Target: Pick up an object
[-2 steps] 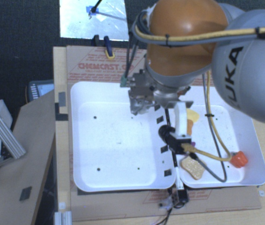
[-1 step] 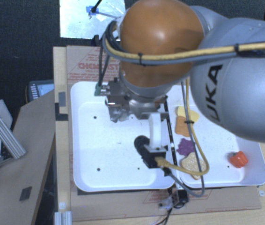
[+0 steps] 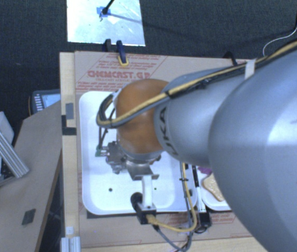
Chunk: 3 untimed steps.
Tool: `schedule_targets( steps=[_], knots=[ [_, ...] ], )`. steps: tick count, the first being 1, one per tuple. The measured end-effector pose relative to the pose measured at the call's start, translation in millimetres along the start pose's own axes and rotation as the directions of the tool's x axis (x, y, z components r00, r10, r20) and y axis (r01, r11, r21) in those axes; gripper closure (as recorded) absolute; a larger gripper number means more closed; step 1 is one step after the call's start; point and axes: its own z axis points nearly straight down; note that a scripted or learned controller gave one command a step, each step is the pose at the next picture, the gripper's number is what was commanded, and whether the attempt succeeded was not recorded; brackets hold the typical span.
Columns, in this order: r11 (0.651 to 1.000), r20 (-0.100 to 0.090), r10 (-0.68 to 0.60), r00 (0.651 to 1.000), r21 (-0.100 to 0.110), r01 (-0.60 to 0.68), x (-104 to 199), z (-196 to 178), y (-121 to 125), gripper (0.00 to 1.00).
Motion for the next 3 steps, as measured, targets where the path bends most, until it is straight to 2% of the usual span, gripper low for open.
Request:
schedule_targets(
  steps=[1,2,3],
  knots=[
    [1.0,-0.012,-0.003,1.0,-0.027,0.002,1,-125,20,1.0],
    [1.0,-0.008,-0.003,1.0,-0.014,0.003,1,-124,-3,1.0],
    [1.0,-0.004,0.001,1.0,-0.011,-0.001,0,-57,29,1.0]
  ],
)
